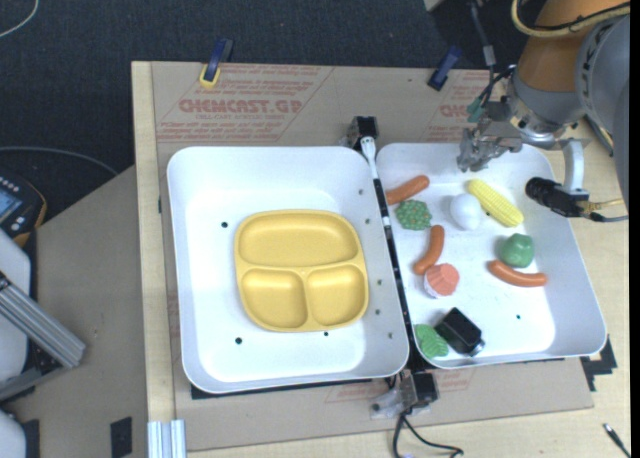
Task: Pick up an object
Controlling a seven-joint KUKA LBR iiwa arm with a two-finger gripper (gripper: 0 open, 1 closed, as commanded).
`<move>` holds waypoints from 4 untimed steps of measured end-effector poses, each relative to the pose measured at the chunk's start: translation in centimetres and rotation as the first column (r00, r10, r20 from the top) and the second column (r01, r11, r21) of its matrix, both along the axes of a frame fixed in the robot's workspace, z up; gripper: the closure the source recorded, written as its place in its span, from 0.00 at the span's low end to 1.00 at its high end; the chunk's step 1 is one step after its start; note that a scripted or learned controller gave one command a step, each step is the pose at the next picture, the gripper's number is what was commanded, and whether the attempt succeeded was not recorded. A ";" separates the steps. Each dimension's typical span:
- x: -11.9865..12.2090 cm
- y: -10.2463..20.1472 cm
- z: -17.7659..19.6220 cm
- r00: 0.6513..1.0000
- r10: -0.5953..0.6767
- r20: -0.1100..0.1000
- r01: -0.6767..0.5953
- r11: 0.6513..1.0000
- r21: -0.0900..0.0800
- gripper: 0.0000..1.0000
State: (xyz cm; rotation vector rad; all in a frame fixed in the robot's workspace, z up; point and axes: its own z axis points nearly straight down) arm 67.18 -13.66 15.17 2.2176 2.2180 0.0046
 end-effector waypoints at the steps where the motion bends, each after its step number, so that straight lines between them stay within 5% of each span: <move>1: -0.2 -0.7 6.1 1.000 0.000 0.002 0.000 1.000 -0.001 1.00; 2: -0.1 -0.7 7.5 1.000 0.001 0.000 -0.001 1.000 0.000 1.00; 4: -3.0 8.9 7.8 1.000 0.004 -0.008 -0.004 1.000 0.003 1.00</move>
